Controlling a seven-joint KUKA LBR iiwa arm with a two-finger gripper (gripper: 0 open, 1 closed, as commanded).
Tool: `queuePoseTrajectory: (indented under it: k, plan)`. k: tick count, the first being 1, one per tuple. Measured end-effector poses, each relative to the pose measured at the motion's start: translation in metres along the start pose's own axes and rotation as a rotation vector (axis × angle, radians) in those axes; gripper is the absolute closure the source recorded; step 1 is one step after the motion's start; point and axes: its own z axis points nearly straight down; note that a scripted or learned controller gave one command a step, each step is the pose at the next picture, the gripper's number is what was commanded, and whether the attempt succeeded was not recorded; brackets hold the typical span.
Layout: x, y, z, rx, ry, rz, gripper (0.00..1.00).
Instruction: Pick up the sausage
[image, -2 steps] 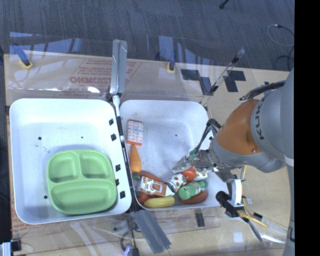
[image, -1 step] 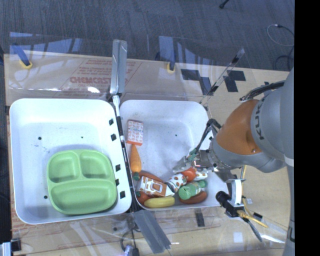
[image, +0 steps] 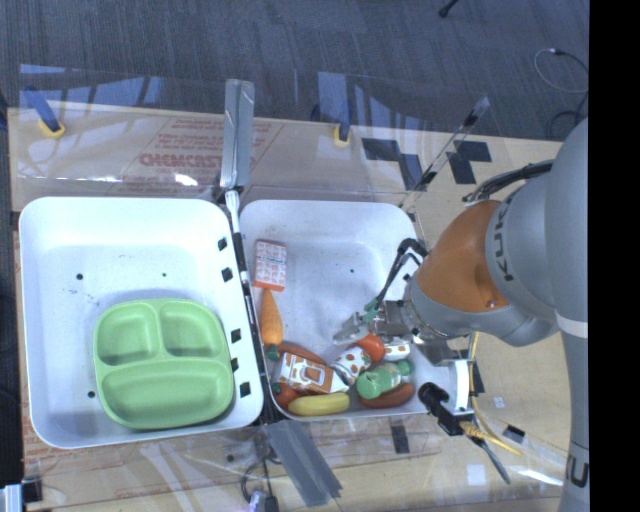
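Nearest the front wall, the sausage (image: 392, 396) lies lengthwise left-right; the hand's (image: 372, 322) state I cannot tell.

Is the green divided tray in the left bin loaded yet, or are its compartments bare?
Bare. The green divided tray lies flat in the left bin, and all three compartments show only green plastic. The toy food sits in the right bin.

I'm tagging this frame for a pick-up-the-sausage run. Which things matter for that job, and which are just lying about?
For the job:
- sausage, at the right bin's near edge, under the green toy
- gripper, low over the toy pile

Lying about:
- banana
- carrot
- green toy
- small carton
- pink packet
- green tray in the left bin
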Motion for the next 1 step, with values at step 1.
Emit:
queuePoseTrajectory:
  k: [1]
  plan:
    - [0.0010, 0.0027, -0.0118, -0.004, 0.001, -0.007, 1.00]
